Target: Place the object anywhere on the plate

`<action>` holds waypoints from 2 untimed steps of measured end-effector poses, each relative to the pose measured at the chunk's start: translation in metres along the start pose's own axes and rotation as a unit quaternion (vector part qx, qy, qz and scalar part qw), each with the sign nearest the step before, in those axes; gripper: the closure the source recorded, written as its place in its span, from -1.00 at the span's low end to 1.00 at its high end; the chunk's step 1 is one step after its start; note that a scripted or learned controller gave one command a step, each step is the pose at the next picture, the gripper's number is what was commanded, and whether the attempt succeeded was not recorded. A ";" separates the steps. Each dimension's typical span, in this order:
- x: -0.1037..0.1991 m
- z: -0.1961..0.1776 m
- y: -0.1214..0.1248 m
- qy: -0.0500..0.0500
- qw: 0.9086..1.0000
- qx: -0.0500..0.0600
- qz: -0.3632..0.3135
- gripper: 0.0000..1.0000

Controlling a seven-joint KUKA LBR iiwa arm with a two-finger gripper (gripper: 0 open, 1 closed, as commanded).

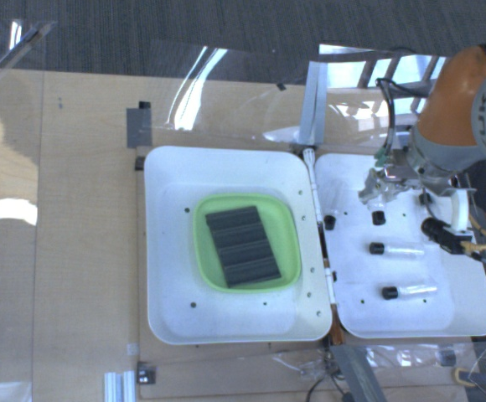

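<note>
A green square plate lies in the left bin. On it rests a dark grey ridged block, lying flat and slightly turned. My gripper hangs over the upper part of the right bin, well to the right of the plate. Directly below it in the picture is a small black-capped piece. I see nothing held in the gripper.
In the right bin lie two clear tubes with black caps and a small black piece near the left wall. The divider between the bins runs between plate and gripper. A grey metal post stands behind the bins.
</note>
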State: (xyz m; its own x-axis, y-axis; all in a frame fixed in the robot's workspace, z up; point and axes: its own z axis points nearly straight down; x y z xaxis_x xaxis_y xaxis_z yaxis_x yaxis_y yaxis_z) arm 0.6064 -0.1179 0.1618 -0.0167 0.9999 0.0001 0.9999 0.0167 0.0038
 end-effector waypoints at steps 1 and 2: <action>0.116 -0.024 -0.012 0.001 0.998 -0.001 -0.066 1.00; 0.190 -0.023 -0.022 0.001 0.997 0.000 -0.073 1.00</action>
State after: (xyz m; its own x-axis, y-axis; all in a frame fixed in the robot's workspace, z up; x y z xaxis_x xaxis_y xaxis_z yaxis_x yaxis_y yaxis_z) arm 0.5816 0.0720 0.1851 -0.1614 0.9869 0.0011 0.9869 0.1614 0.0033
